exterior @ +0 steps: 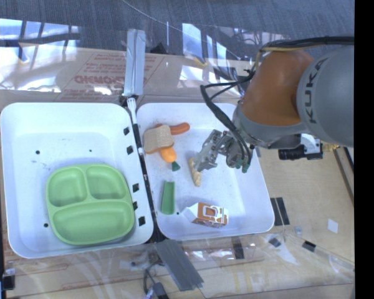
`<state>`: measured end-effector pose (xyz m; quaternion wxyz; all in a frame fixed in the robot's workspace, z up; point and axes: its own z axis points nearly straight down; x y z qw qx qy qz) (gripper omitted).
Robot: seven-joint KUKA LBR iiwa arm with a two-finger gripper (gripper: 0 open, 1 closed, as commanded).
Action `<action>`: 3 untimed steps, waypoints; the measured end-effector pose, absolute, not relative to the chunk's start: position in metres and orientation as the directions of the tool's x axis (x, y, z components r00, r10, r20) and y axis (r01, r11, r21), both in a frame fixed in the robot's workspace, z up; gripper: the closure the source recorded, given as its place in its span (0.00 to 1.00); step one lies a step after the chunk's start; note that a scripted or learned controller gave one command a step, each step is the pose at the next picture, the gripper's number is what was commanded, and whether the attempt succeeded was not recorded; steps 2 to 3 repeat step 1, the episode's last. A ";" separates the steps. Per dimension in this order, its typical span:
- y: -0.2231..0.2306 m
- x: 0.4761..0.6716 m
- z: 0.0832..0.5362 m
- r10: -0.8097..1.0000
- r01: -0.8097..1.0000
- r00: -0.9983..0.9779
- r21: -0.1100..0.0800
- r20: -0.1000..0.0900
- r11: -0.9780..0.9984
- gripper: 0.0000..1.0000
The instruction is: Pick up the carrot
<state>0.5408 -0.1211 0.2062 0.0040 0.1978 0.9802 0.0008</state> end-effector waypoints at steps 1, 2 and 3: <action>-0.053 0.550 0.192 0.147 0.147 -0.989 0.001 0.002 0.989 1.00; -0.053 0.550 0.192 0.147 0.147 -0.989 0.001 0.002 0.989 1.00; -0.053 0.550 0.192 0.147 0.147 -0.989 0.001 0.002 0.989 1.00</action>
